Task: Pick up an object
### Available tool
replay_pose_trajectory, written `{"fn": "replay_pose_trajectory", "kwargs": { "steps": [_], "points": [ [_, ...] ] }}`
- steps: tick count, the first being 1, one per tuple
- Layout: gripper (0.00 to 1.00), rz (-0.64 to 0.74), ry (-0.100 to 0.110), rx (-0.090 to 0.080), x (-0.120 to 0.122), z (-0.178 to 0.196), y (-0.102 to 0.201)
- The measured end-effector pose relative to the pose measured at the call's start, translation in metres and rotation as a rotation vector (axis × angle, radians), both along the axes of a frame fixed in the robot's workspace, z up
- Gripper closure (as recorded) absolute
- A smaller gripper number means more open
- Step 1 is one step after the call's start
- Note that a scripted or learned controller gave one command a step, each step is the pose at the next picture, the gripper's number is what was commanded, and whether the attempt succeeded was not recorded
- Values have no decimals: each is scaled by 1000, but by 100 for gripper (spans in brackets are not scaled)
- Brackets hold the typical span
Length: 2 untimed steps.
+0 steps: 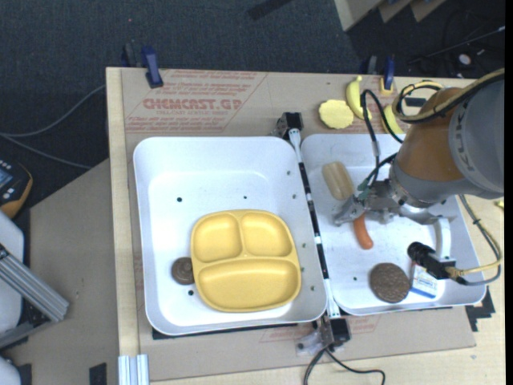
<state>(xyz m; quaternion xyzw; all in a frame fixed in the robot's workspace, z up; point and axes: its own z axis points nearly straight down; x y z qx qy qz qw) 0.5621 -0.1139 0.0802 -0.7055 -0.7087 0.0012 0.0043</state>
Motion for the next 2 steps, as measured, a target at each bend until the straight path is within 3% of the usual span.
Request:
{"fn": "replay_pose_trajectory", "kwargs": {
  "steps": [1,2],
  "points": [
    [100,-4,-10,-5,2,16,-4],
    [100,4,-20,-4,47,111,66]
  ]
}}
